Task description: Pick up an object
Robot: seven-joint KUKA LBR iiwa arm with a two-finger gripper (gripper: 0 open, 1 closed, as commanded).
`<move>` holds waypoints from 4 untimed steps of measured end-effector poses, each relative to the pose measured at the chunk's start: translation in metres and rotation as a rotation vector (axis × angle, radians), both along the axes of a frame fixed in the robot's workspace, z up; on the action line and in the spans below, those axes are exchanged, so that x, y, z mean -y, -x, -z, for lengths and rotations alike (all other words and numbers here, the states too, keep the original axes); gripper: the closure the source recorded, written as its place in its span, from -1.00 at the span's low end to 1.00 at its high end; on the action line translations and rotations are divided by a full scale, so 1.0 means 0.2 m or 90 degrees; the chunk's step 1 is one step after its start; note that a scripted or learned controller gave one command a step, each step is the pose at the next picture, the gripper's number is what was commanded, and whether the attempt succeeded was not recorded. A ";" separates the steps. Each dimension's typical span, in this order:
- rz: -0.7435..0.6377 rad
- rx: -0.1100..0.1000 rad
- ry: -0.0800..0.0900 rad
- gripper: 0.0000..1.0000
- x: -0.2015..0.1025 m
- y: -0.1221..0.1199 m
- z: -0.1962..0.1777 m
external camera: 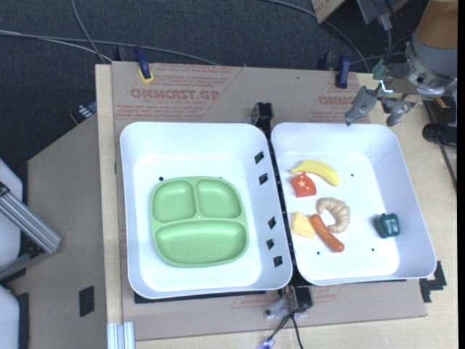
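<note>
Green divided tray (197, 220) sits low centre-left of the frame, inside the left bin (138, 195); three compartments, two small at top and one wide at bottom. Right bin (407, 217) holds the small items: yellow banana (317, 170) near its upper left, red piece with a star (304, 185) just below and touching it, curled shrimp (334, 213) mid-bin, orange-red sausage (327, 233) touching the shrimp's lower edge, pale yellow wedge (301, 225) against the sausage's left end, green pepper (387, 225) well apart toward the right wall. Gripper (376, 110) at upper right of the frame, above the right bin's far rim, fingers spread apart, nothing between them. Orange band on the arm (438, 22) at top right corner.
</note>
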State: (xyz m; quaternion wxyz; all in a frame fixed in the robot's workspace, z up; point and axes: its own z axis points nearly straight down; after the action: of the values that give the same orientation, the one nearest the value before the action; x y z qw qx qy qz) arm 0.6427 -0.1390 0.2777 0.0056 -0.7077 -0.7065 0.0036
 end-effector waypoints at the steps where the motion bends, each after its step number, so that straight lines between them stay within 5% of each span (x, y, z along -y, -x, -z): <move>1: -0.002 0.008 0.001 -1.00 0.00 -0.01 -0.04; 4: -0.001 0.004 0.001 -1.00 -0.02 0.04 0.69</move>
State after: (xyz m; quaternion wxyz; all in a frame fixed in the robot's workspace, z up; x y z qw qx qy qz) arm 0.6345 -0.1350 0.1389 0.0028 -0.7070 -0.7072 0.0015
